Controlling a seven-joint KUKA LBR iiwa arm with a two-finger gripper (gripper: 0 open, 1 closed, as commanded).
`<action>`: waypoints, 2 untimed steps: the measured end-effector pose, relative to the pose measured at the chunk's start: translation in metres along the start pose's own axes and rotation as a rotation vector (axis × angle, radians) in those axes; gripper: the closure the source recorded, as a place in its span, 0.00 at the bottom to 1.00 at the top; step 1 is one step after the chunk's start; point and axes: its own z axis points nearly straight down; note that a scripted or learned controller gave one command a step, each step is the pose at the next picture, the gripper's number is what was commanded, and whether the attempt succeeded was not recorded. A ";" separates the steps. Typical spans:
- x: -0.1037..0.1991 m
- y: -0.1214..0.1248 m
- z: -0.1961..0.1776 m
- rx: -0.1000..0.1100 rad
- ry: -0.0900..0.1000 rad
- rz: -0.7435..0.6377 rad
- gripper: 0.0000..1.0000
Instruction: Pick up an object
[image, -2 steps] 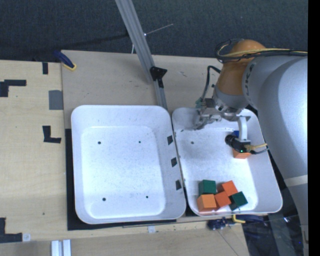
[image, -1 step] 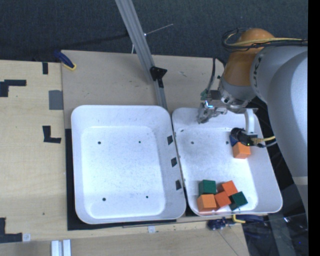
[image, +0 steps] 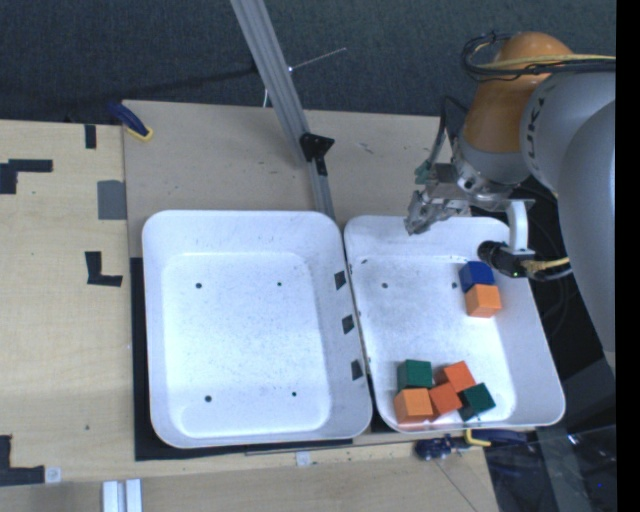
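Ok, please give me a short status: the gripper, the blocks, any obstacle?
Gripper above right bin's far rim, nothing seen between fingers. Blue block touching orange block near right wall; five more clustered at near edge. Nothing blocking.

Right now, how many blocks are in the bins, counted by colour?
Orange blocks: 3
Green blocks: 2
Blue blocks: 1
Total: 6, all in the right bin.
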 end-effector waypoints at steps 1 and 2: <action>0.001 0.001 -0.023 0.001 0.000 -0.001 1.00; 0.039 -0.024 -0.020 0.006 0.001 -0.003 1.00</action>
